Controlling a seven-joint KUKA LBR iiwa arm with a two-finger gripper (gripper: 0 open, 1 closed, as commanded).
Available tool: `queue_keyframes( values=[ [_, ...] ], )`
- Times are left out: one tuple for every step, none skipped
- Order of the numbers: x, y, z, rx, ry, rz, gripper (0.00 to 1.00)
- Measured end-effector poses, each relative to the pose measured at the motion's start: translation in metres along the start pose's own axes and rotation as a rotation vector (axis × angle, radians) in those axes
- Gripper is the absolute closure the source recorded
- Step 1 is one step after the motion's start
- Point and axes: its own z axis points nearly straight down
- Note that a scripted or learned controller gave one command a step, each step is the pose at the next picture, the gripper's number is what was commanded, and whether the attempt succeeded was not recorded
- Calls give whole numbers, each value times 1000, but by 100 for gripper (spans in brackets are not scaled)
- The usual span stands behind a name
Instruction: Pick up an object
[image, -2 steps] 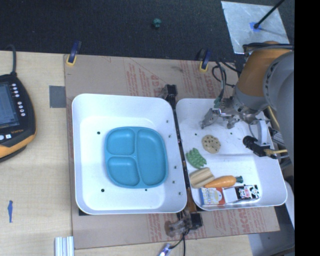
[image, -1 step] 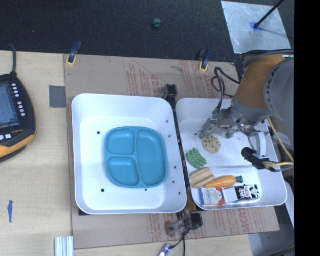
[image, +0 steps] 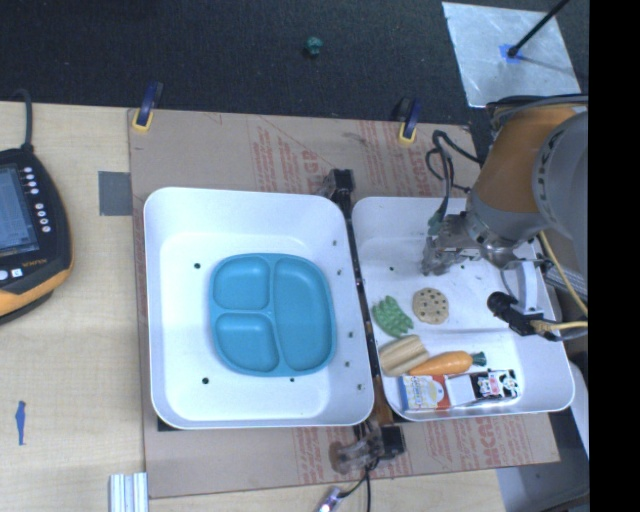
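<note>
Reaching in from the right of the camera view, the grey arm (image: 520, 165) positions the gripper (image: 440, 256) low over the rear part of the right bin (image: 556, 398). Whether the gripper is spread or pressed together cannot be determined from this angle. No object is visible in its grasp.

The candidate objects lie in the front half of the same bin:
- A round cookie (image: 431, 305) lies nearest, just in front of the gripper and apart from it.
- A green leafy toy (image: 392, 317) lies just beside the cookie, toward the wall shared with the left bin.
- A tan bread piece (image: 402, 353) lies in front of the leafy toy.
- An orange carrot (image: 445, 363) lies flat, one end touching the bread piece, its green tip pointing right.
- A small printed carton (image: 425, 392) and a black-and-white box (image: 495, 386) lie side by side along the front wall.

The left bin (image: 165, 290) holds a blue divided plate (image: 272, 313) with three compartments, placed near its centre.

Both bins rest on a cardboard sheet (image: 250, 150), which is fixed to the table (image: 70, 380) by two blue clamps (image: 148, 104) at its rear edge. A teach pendant (image: 25, 235) lies on the table, well apart to the left.
</note>
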Motion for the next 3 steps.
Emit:
queue_keyframes(
  values=[
    [0,0,0,0,0,0,0],
    [8,-45,11,-1,1,-2,0],
    [36,13,10,-4,2,0,0]
  ],
)
